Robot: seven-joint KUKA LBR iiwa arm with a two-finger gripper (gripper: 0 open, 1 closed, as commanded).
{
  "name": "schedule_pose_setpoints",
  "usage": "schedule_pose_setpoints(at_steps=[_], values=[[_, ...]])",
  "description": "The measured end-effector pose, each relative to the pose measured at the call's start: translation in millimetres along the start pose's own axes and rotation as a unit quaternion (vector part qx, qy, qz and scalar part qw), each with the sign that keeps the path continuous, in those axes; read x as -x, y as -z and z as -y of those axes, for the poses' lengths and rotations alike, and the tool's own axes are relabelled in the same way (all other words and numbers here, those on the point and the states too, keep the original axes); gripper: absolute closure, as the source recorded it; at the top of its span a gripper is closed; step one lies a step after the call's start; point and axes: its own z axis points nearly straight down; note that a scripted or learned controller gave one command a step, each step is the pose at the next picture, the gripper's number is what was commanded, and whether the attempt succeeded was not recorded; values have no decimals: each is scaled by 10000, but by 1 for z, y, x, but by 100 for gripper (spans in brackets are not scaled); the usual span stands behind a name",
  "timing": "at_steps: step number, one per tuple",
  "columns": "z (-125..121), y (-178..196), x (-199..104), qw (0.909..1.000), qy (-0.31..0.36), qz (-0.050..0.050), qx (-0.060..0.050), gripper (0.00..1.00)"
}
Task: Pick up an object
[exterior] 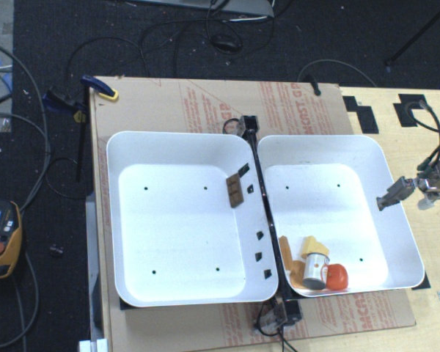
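Right bin (pixel 367 160) floor open; objects (pixel 319 266) crowd its near-left corner.

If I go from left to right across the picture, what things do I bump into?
Left bin → brown block → right bin → gripper.

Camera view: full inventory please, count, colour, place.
Bins: 2, white, side by side on the bench.
Brown block: 1, dark brown, left bin, right side.
Can: 1, silver with red label, right bin, near-left corner.
Red ball: 1, red-orange, right of the can.
Yellow piece: 1, yellow, behind the can.
Orange stick: 1, orange, left of the can.
Clamp: 1, blue and yellow, bench far-left corner.
End effector: 1, grey, at the right bin's right rim.
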Motion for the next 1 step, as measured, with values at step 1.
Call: schedule_pose_setpoints(at_steps=[1], values=[[-90, 22, 2, 10000, 16, 6, 16, 0]])
